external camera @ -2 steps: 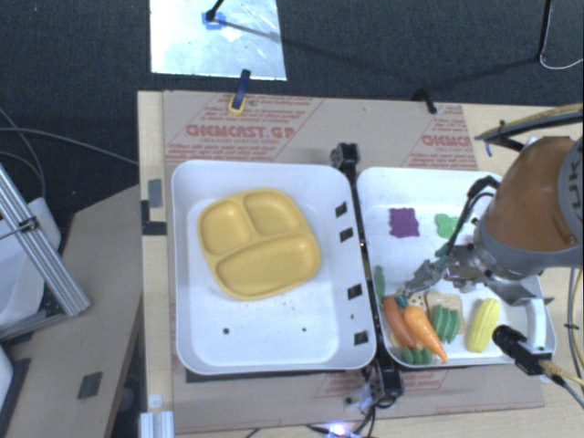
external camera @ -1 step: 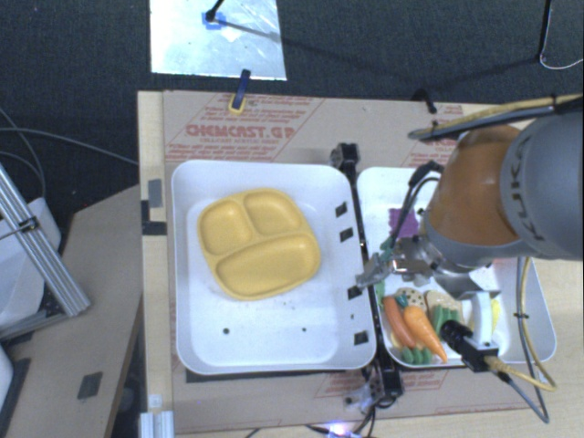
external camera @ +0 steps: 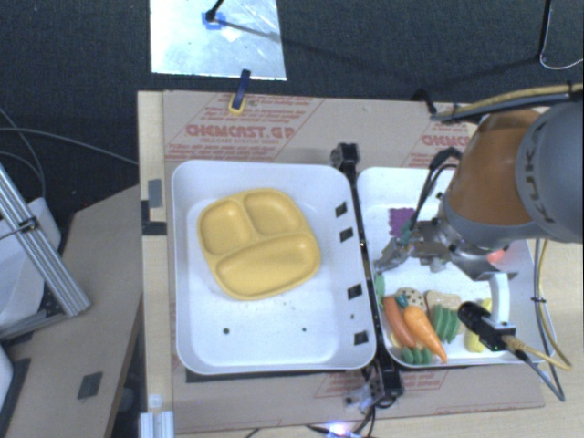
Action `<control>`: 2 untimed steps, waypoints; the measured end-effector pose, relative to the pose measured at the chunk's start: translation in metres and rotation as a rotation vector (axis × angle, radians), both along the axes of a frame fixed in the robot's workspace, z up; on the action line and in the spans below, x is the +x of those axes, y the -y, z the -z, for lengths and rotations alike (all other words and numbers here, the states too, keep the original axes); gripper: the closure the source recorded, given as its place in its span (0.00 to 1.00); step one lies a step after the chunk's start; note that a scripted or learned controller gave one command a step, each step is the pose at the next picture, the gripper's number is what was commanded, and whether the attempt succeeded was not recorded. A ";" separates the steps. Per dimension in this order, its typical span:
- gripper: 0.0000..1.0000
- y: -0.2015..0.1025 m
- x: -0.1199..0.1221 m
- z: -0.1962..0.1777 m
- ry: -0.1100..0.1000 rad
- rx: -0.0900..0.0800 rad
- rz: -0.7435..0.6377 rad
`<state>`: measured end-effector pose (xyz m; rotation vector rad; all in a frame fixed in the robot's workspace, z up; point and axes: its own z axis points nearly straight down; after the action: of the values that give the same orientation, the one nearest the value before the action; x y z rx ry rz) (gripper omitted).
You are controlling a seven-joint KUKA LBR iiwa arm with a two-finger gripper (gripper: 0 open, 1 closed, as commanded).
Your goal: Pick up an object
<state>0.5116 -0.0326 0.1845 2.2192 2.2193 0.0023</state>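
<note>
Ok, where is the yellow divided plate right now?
The yellow divided plate lies in the left bin, toward its upper middle, across the divider from the toy carrots in the right bin.

Two bins side by side on the bench: left bin (external camera: 196, 336), right bin (external camera: 379, 185), walls touching along the middle. Divided plate (external camera: 258, 243) lies in the left bin, toward its far-left part, near edge bare. Toy food in the right bin's near edge: carrot (external camera: 423, 327) at the near-left corner, green piece (external camera: 444, 322) just right of it; gripper (external camera: 399, 247) above that bin's left side.
</note>
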 end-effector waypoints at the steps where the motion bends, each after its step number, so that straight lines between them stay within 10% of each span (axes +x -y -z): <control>1: 0.00 -0.117 -0.011 0.001 -0.003 0.007 -0.016; 2: 0.00 -0.147 -0.027 0.079 -0.009 0.002 -0.006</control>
<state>0.4850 0.1146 0.1057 2.2177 2.2321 -0.0050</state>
